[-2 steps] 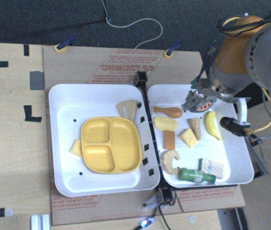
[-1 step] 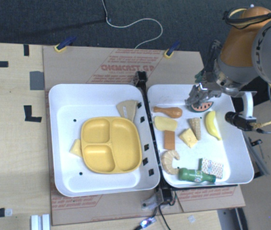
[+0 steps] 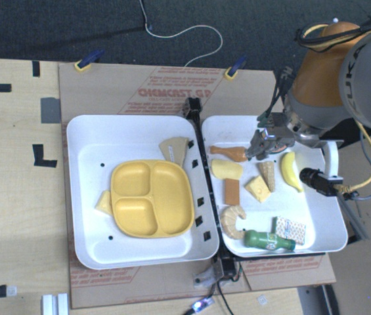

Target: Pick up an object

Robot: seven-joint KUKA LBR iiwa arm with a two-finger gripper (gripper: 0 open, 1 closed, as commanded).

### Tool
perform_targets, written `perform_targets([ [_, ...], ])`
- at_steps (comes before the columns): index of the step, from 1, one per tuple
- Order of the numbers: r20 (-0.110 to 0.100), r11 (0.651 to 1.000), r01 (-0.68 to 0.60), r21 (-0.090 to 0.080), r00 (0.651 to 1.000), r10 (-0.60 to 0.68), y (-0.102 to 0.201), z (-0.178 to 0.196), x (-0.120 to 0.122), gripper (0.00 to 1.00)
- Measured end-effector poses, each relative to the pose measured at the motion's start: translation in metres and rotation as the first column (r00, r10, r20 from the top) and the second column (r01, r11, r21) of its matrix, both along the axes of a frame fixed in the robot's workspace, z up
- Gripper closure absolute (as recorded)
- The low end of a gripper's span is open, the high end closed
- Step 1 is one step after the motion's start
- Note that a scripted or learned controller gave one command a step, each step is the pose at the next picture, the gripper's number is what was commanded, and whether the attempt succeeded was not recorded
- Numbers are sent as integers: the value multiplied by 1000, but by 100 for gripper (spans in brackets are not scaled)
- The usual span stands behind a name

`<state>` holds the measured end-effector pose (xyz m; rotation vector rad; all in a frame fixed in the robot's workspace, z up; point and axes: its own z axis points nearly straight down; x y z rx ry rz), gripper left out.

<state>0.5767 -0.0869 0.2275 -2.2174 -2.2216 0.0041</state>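
The right bin (image 3: 326,238) holds several toy foods: an orange sausage-like piece (image 3: 229,153), a pale yellow lump (image 3: 226,170), an orange-brown slab (image 3: 231,191), a cheese wedge (image 3: 258,189), a cone (image 3: 268,175), a banana (image 3: 291,171), a croissant (image 3: 232,221), a green bottle (image 3: 267,240) and a small patterned packet (image 3: 289,230). My gripper (image 3: 262,144) hangs low over the upper part of this bin, just right of the sausage-like piece and above the cone. I see nothing between its fingers.
The left bin (image 3: 83,176) holds a yellow divided plate (image 3: 152,197), with a beige piece (image 3: 175,149) behind it and a pale wedge (image 3: 104,203) at its left. A black divider (image 3: 201,169) runs between the bins. The arm's grey and orange body (image 3: 329,77) looms over the right bin's far corner.
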Motion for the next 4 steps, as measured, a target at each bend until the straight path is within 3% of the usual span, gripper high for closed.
perform_targets([
  [1, -2, 1000, -2, 1, 1000, 2, 38, -13, -36, 100],
  [2, -1, 1000, -3, 2, 1000, 3, 69, 2, -72, 100],
  [3, -1, 1000, -1, 0, 1000, 1, 82, 2, -89, 100],
  [4, 1, 1000, -1, 0, 1000, 1, 92, 3, -84, 100],
])
